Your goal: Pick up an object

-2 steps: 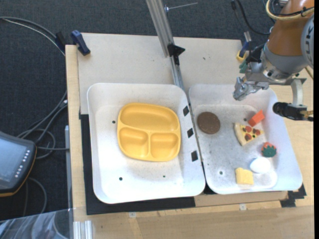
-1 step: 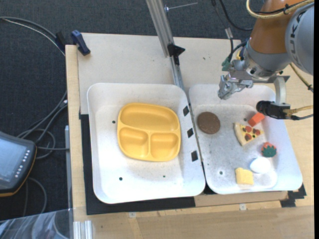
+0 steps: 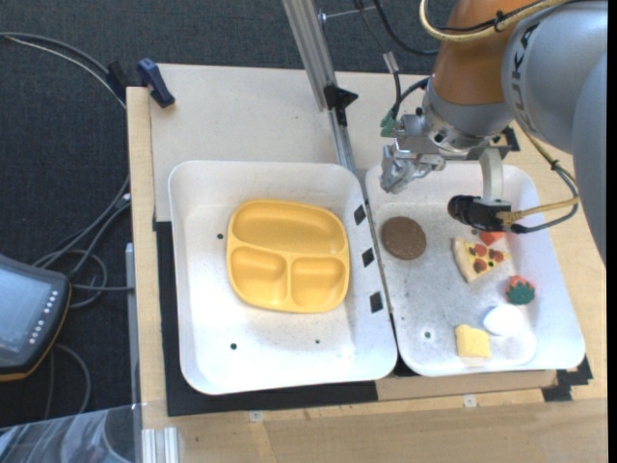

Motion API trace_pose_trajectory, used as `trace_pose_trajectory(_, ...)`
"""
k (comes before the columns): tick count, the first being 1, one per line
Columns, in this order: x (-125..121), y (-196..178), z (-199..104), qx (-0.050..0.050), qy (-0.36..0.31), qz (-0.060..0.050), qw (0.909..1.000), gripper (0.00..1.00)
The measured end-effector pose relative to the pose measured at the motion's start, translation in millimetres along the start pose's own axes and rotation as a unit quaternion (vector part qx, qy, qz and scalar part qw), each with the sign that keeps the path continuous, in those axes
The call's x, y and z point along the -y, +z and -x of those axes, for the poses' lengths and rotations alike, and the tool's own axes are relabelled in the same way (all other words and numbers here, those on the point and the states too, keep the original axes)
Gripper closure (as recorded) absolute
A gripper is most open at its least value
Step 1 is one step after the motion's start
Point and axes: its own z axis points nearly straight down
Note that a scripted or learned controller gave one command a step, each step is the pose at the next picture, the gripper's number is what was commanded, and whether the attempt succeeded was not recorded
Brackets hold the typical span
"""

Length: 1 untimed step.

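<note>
1. Nearest the camera, along the front edge of the right bin (image 3: 564, 326), lies a yellow cheese wedge (image 3: 471, 341), with a white egg-shaped piece (image 3: 502, 320) just beside it on its right.
2. Behind the white piece sits a strawberry (image 3: 521, 290), red with a green top, near the bin's right wall.
3. Toward the middle of the same bin lies a pizza slice (image 3: 480, 258), pale with red and dark toppings.
4. Left of the slice, close to the bin's left wall, a brown round patty (image 3: 403, 238) lies flat.
5. At the far left corner of the right bin hangs the gripper (image 3: 397, 177), its metal fingers pointing down above the bin floor, behind the patty. Nothing is seen between the fingers, and how wide they stand apart cannot be told.
6. A black fitting (image 3: 475, 211) hangs from the wrist on a metal bracket, just behind the pizza slice.
7. On the left, the other bin (image 3: 193, 287) holds a yellow divided tray (image 3: 287, 255) with three compartments, lying flat near the bin's middle.
8. Both bins rest side by side on the tabletop (image 3: 231, 114).
</note>
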Motion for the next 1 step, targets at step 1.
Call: trace_pose_trajectory(1,4.7,-7.9,-62.6,0.0,0.0,0.001,1.0,1.0)
